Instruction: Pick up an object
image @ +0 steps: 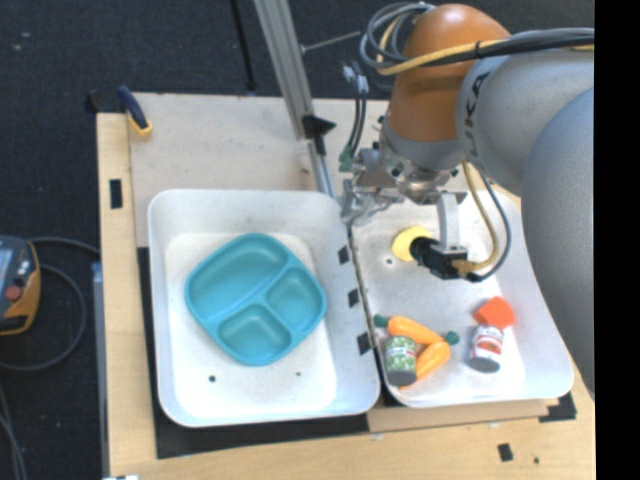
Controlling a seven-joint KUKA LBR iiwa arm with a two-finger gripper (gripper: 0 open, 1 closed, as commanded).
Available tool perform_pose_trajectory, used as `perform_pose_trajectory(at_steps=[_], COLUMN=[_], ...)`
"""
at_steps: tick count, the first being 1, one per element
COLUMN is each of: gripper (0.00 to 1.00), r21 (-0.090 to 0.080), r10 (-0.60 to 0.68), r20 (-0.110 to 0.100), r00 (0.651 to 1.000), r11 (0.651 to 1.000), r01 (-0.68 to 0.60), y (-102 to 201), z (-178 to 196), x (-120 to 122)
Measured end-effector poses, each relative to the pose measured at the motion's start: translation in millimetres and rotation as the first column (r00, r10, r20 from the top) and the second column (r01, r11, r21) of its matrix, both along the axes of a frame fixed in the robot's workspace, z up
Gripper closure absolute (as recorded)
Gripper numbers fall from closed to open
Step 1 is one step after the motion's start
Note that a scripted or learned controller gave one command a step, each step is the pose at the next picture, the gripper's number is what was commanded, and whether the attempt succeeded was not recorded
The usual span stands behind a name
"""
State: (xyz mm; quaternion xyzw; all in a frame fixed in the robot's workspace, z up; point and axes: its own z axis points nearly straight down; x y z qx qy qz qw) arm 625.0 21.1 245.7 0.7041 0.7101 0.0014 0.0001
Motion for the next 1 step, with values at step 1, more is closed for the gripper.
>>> perform_pose_trajectory(at_steps=[1], gripper=[1.00], r21=[0.000], r10=[-0.001], r20=[-0.001], r00=[1.000], r11=[1.000], r01=[0.001], y=[51.4], z=[8.1], x=[1.7])
